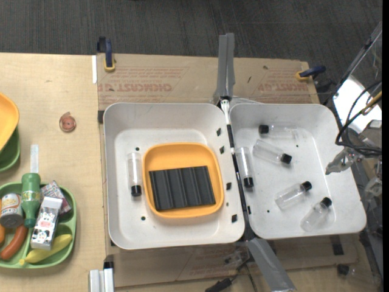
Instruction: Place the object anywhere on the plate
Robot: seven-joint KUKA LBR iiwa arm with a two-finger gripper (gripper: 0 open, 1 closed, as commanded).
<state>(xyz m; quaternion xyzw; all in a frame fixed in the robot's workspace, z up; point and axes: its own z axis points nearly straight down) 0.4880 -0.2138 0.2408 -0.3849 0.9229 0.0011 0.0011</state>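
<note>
The orange plate (182, 187) sits in the left bin (115, 163); a clear vial (134, 174) lies just left of it. The gripper's (340, 162) state cannot be told.

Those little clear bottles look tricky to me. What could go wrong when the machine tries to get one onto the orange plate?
The vials are clear, round and lying on their sides, so one might roll or slip from a grasp. Two lie close together, so reaching for one could knock the other. The orange plate already holds a dark ridged block, leaving little bare rim.
</note>
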